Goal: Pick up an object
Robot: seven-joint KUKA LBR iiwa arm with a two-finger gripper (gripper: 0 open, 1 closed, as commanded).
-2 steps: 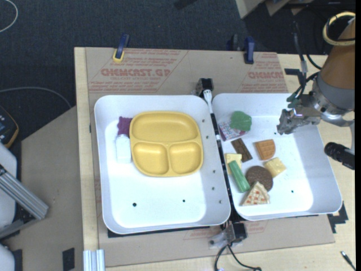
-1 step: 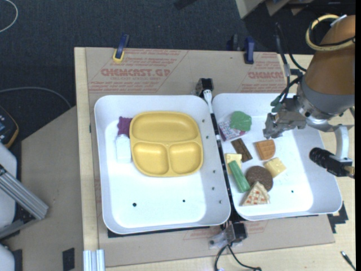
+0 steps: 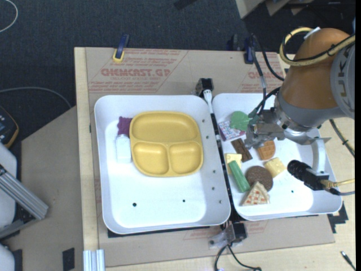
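My hand (image 3: 260, 133), whose opening I cannot tell from this view, hangs over the right bin (image 3: 302, 201), with the orange-brown piece (image 3: 267, 150) just beside it on the near side and the brown bar (image 3: 241, 148) to its near left.

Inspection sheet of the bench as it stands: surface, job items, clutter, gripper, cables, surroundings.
Surface: printed board bearing left bin and right bin, side by side.
Job's things: right bin holds pizza slice, brown cookie, green stick, cheese block, chocolate bar, green leaf.
Clutter: yellow divided tray in left bin; purple item and white item beside it.
Grippers: gripper low over right bin's toy food.
Cables: black cable crossing board's far edge.
Surroundings: dark carpet, aluminium frame.
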